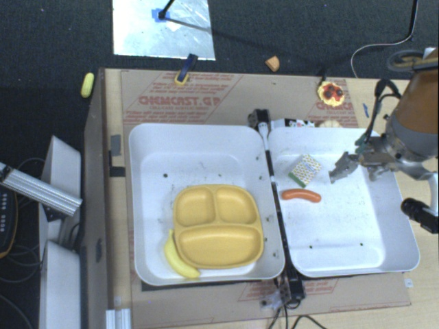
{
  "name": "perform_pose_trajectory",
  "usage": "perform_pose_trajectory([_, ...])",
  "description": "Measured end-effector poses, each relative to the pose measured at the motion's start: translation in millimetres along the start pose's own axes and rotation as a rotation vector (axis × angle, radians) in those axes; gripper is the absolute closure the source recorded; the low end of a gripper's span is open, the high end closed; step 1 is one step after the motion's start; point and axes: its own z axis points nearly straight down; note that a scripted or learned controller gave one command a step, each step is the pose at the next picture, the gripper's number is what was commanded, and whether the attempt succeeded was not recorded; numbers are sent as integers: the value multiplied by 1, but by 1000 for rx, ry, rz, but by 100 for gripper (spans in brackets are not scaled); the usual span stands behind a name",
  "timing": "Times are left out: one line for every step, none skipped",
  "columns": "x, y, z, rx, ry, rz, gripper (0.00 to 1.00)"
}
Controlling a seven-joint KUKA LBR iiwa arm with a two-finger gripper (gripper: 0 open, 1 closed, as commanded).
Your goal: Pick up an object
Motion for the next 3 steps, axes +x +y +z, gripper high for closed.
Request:
perform_pose_trajectory([-6,44,65,2,0,-1,0])
perform_pose_trajectory([16,50,164,0,0,0,0])
perform_pose_trajectory([25,36,164,1,1,2,0])
